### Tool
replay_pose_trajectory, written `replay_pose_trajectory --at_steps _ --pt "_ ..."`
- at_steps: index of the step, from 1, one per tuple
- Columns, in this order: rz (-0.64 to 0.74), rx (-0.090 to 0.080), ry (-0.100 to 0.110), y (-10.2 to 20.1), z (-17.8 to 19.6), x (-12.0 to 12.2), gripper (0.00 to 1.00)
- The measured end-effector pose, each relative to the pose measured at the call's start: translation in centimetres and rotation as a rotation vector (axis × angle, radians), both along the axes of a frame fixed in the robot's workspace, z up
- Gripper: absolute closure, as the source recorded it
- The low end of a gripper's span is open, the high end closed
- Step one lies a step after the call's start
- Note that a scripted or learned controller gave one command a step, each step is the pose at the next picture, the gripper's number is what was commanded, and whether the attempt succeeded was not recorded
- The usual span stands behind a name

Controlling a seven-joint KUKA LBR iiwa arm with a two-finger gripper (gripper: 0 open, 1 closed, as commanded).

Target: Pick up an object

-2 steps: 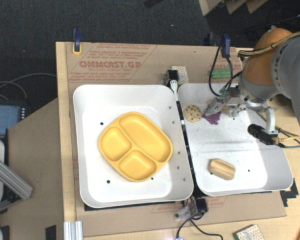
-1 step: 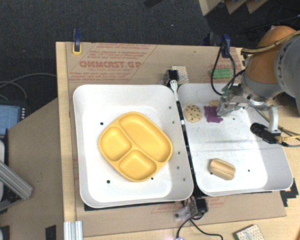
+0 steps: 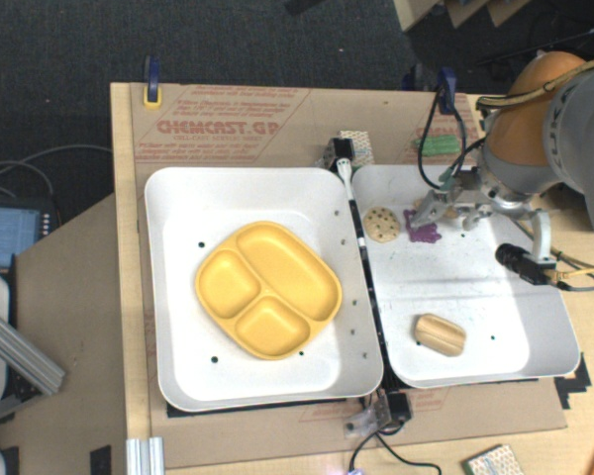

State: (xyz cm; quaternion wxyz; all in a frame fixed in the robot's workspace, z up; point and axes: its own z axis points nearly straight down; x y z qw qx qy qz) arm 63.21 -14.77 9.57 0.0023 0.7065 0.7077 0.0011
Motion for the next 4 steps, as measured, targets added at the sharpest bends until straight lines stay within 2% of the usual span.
replay_pose_trajectory --at_steps 1,2,3,4 --pt "0.0 -0.001 -0.004 0.0 1.1 0.1 1.0" --pt "0.0 -0.001 -0.003 0.0 1.0 0.1 0.0" --pt "-0.003 0.0 0.002 -1.6 -1.2 1.0 0.0" --pt "-0.002 -0.002 -0.002 -1.6 0.0 1.1 1.0"
